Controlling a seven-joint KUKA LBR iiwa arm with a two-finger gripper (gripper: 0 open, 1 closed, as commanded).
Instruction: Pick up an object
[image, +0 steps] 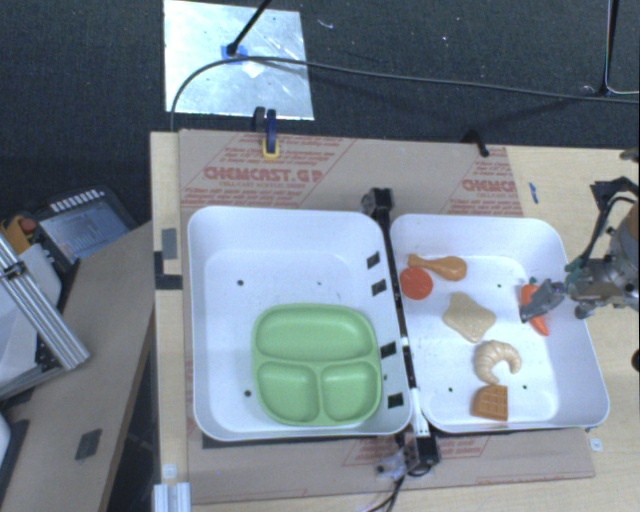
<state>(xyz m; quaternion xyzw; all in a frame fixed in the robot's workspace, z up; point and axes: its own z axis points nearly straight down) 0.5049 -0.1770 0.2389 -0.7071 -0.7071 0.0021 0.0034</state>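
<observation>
While reaching in over the right rim of the right-hand shallow white plastic bin (575, 350), the grey two-finger hand (543, 296) is hanging low above that bin's right side; whether it is clenched or released cannot be told, because the tips are blurring into a small orange-red toy piece (534, 306) lying right at them, touching or almost touching. Nothing is clearly sitting between the tips.

Just beside the hand, toward the bin's middle, a pale beige toy slice shaped like bread (469, 317) is lying flat on the bin floor. Nearer the camera from the hand, a cream and tan toy croissant (497, 357) is resting, and just beyond it a small orange-brown waffle-like wedge (490, 402) is sitting near the bin's front wall. Farther from the hand, across the bin, an orange toy drumstick (438, 266) is lying by the far wall, with a round red toy tomato (416, 284) touching its near end.

Well apart from the hand, past the black-clipped divide, the left-hand shallow white bin (215, 300) is holding a light green plastic plate with three compartments (317, 362). Both bins are sitting on a printed brown cardboard sheet (290, 170) covering the desk (165, 180).
</observation>
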